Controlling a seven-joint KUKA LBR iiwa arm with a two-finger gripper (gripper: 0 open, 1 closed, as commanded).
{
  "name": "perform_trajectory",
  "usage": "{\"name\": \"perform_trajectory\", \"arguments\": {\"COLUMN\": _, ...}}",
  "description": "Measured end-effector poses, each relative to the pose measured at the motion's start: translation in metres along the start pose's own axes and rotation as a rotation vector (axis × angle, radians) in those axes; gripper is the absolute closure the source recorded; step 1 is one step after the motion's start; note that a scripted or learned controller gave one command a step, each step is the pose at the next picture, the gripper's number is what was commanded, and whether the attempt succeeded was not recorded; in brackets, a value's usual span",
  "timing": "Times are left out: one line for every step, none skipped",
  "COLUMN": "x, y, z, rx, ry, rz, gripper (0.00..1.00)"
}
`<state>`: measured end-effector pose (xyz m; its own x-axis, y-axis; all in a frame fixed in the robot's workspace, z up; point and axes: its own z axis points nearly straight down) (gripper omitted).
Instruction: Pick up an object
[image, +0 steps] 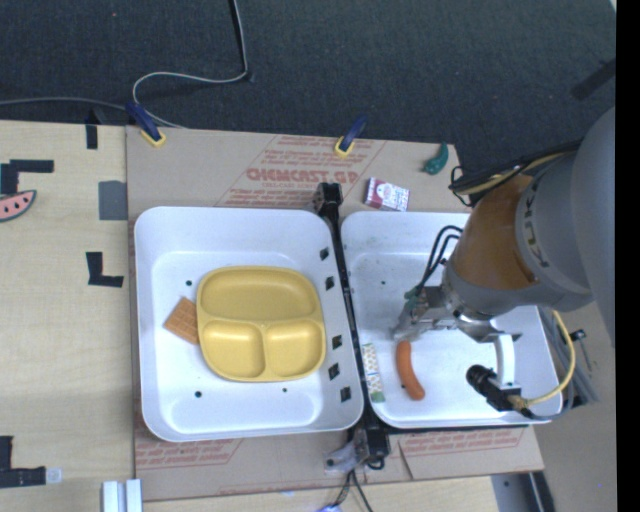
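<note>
An orange sausage-shaped object (408, 370) lies in the right bin (375, 250), near its front left. My gripper (410, 322) hangs just above the sausage's upper end, under the grey arm with its orange band. A yellow divided plate (262, 322) sits in the middle of the left bin (160, 300), with a brown cracker-like piece (183, 320) tucked under its left edge. A small printed strip (373, 372) lies at the right bin's left wall, beside the sausage.
A small red and white packet (385, 194) and a green clip (436, 158) lie on the cardboard behind the right bin. Yellow clamps (350, 138) hold the cardboard's far edge. A black divider (340, 300) runs between the bins.
</note>
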<state>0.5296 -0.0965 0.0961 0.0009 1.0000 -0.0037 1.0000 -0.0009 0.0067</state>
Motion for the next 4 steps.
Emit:
{"name": "perform_trajectory", "arguments": {"x": 0.0, "y": 0.0, "z": 0.0, "rx": 0.001, "ry": 0.0, "rz": 0.0, "gripper": 0.0}}
{"name": "perform_trajectory", "arguments": {"x": 0.0, "y": -0.029, "z": 0.009, "rx": -0.002, "ry": 0.001, "rz": -0.002, "gripper": 0.0}}
{"name": "perform_trajectory", "arguments": {"x": -0.001, "y": -0.029, "z": 0.0, "rx": -0.001, "ry": 0.0, "rz": 0.0, "gripper": 1.0}}
{"name": "perform_trajectory", "arguments": {"x": 0.054, "y": -0.005, "z": -0.129, "rx": 0.006, "ry": 0.004, "rz": -0.003, "gripper": 1.0}}
